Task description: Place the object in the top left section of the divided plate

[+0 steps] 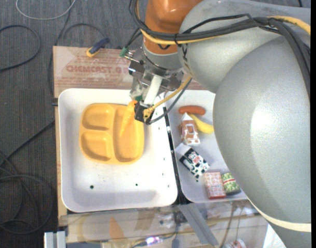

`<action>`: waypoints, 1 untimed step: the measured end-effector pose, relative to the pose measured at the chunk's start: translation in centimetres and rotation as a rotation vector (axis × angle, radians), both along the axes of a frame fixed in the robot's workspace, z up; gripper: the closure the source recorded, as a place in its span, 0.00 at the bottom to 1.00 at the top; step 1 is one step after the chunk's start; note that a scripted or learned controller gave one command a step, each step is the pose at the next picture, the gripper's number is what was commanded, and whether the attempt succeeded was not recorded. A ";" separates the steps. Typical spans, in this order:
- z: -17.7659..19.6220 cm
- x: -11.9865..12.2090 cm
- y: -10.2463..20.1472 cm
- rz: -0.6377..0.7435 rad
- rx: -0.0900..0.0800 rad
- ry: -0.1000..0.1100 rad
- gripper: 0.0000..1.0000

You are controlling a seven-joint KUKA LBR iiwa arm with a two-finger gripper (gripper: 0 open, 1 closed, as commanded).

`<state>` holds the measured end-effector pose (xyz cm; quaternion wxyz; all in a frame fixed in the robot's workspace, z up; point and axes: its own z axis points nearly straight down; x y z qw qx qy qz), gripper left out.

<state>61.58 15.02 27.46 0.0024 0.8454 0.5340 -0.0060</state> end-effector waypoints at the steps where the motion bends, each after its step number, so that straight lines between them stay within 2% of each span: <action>1: -2.4 1.7 -2.2 0.062 0.006 -0.002 1.00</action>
